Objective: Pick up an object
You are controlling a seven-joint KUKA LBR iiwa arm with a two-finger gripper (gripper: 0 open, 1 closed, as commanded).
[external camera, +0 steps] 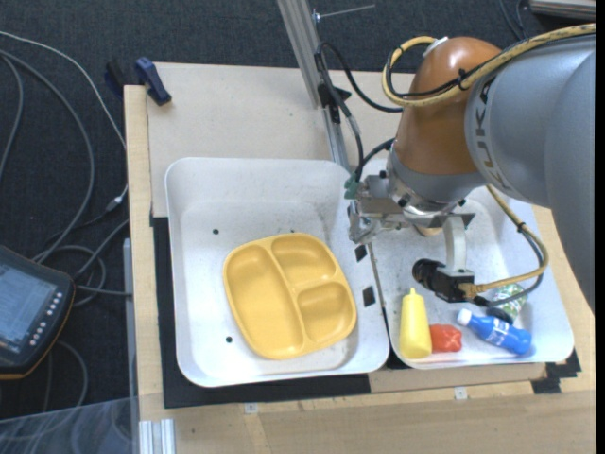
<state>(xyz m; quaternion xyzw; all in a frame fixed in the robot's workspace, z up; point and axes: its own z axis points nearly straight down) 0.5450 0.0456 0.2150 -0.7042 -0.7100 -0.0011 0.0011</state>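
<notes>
- Approach is the step we judge to be in hand: the gripper (371,218) hangs low over the wall shared by the left bin (189,197) and the right bin (558,340), with nothing visibly in its grasp.
- Candidates for the pick sit in the right bin's near corner: a yellow bottle (414,324) touching a small red object (445,338), a blue bottle (496,332) on its side, and a crumpled green-and-silver packet (506,298) just behind it.
- A yellow divided plate (288,293) lies in the left bin.
- Next, we think, the gripper must shift toward that near corner, centre over one item and descend.
- Whether the gripper is spread or closed we cannot tell, because the wrist's bulk covers it.
- The arm (539,121) hides the right bin's far part, so we cannot say what lies there.
</notes>
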